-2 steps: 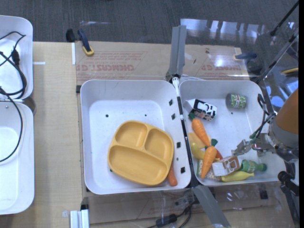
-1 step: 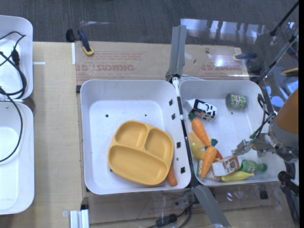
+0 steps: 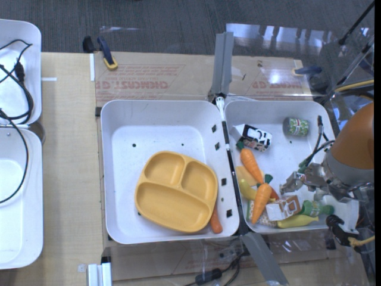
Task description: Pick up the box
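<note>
Box (image 3: 284, 208), the task's object, is a small white carton with brown print lying in the right bin (image 3: 275, 113), near that bin's front edge. It rests among other items, touching a yellow banana (image 3: 296, 221) in front of it and a carrot (image 3: 259, 203) at its left.

Taking things from largest down: the left bin (image 3: 119, 159) carries a yellow divided plate (image 3: 177, 190) towards its front right corner, and a small orange carrot piece (image 3: 215, 223) is tucked between the plate and the bin's front right corner. The arm (image 3: 356, 145), with its orange band, comes in over the right edge of the right bin. The gripper (image 3: 305, 180) hangs low just above and to the right of the box; whether its fingers are spread or closed cannot be told from this angle, and nothing is visibly held between them.

In the right bin a second carrot (image 3: 252, 164) lies near the left wall, a green can (image 3: 296, 126) sits by the back right corner, and a black-and-white toy (image 3: 256, 138) lies near the back left. A green bottle-like item (image 3: 315, 208) lies just right of the box.
</note>
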Robot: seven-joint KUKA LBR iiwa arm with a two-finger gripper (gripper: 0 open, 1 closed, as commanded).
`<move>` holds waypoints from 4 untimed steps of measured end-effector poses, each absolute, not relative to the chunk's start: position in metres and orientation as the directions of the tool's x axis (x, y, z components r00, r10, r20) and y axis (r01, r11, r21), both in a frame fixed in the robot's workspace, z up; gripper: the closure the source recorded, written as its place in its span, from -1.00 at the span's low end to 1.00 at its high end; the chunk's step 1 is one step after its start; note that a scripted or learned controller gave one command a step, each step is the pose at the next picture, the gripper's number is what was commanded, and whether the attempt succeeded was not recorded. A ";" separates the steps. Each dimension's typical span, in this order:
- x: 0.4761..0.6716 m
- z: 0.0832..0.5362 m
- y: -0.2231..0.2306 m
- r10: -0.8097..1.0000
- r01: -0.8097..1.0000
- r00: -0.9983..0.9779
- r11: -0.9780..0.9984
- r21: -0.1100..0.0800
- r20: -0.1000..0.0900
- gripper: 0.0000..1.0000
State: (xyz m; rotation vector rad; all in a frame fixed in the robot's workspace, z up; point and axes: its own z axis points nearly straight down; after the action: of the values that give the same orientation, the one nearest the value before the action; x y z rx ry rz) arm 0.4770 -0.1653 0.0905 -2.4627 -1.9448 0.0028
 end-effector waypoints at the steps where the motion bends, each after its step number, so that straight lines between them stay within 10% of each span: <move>1: 0.527 0.101 -0.152 0.962 0.962 0.272 -0.272 -0.003 -0.001 -1.00; 2: 0.476 0.091 -0.175 0.985 0.985 0.175 -0.175 -0.004 0.000 -1.00; 4: 0.478 0.188 -0.141 0.851 0.851 0.525 -0.525 -0.002 -0.002 -1.00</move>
State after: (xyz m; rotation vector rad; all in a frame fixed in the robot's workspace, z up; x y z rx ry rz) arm 0.4781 -0.1415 0.1883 -2.7429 -1.5311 0.0040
